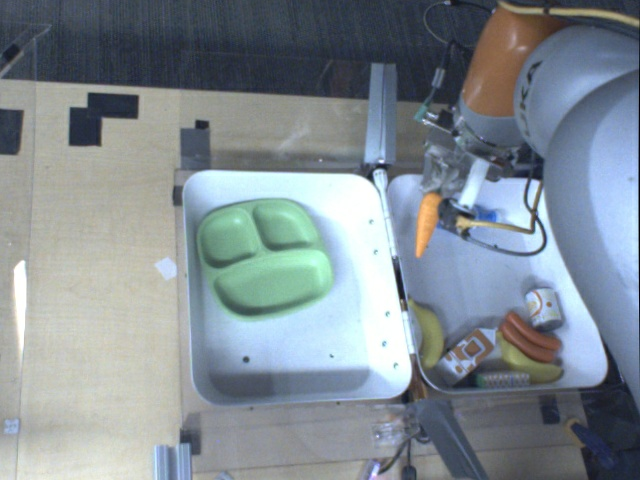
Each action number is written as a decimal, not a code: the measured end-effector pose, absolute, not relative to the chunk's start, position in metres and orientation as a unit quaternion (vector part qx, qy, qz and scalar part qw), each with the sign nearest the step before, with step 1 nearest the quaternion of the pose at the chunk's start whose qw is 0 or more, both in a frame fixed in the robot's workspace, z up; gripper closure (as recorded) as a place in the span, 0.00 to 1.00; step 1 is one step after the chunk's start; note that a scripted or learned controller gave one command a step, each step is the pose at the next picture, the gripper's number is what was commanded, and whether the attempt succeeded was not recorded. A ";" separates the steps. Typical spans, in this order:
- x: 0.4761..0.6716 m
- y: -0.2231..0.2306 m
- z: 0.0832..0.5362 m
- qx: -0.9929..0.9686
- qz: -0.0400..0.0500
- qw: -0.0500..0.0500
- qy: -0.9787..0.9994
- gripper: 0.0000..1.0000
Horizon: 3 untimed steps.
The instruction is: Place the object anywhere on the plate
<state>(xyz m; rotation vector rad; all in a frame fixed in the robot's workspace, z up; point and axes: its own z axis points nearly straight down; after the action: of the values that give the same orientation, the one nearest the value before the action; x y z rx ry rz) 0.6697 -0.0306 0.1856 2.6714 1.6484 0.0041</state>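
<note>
In the camera view, the landmark is the green three-compartment plastic plate [264, 258], which lies in the upper left part of the left shallow white bin [290, 368]. Nothing rests on the plate's compartments.

To the right of the plate, past the grey divider between the bins, sits the right shallow white bin [520, 278]. Above that bin's upper left part, right of and slightly higher than the plate, the grey arm with its orange band [505, 53] reaches down, ending in the two-finger gripper [437, 190]. An orange tapered toy carrot [426, 224] hangs point-down from the gripper, its thick top end pinched between the fingers, its tip near the bin's left wall. The carrot is well apart from the plate, on the far side of the divider.

A yellow cable [500, 230] runs from the gripper to the right, farther from the plate.

In the lower part of the right bin, below and to the right of the plate, lie several things close together: a yellow banana-shaped toy [429, 334] against the left wall, a small brown and white carton [468, 353], a red sausage-shaped toy [530, 336] on top of another yellow piece, and a small white and orange can [543, 308].
</note>
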 end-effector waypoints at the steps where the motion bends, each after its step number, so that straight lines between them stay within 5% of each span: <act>1: 0.669 0.051 0.186 0.844 0.002 0.001 0.537 1.00; 2: 0.656 0.122 0.219 0.819 0.003 0.001 0.574 1.00; 3: 0.656 0.122 0.219 0.819 0.003 0.001 0.574 0.00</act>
<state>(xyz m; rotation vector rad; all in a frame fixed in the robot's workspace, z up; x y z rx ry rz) 0.6556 0.1217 0.2189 2.5708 1.8015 0.0094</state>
